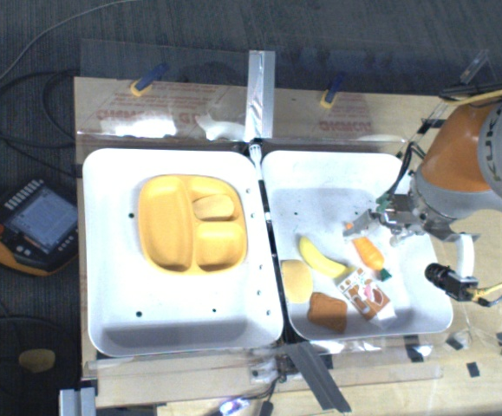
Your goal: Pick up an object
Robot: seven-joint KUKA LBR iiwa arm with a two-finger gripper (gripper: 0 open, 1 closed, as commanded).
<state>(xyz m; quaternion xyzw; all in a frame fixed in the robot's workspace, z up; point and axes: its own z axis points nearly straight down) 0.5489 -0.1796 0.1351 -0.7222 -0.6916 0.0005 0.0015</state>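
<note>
Gripper (pixel 387 217): right of centre in the frame, low over the right bin; whether the fingers are spread or closed I cannot tell.
Carrot (pixel 368 252): small orange piece just below the gripper, lying free on the bin floor; likely the target, since it is nearest.
Banana (pixel 322 259): yellow, slanted, just left of the carrot.
Carton (pixel 366 294): small printed box below the carrot, close enough to crowd a grasp.
Brown block (pixel 327 311): lower centre of the right bin (pixel 320 180), beside a pale yellow piece (pixel 296 280).
Left bin (pixel 112 302): holds 1 yellow divided tray (pixel 174 224), well apart.
Arm (pixel 459 159): orange band at the frame's right edge.
</note>
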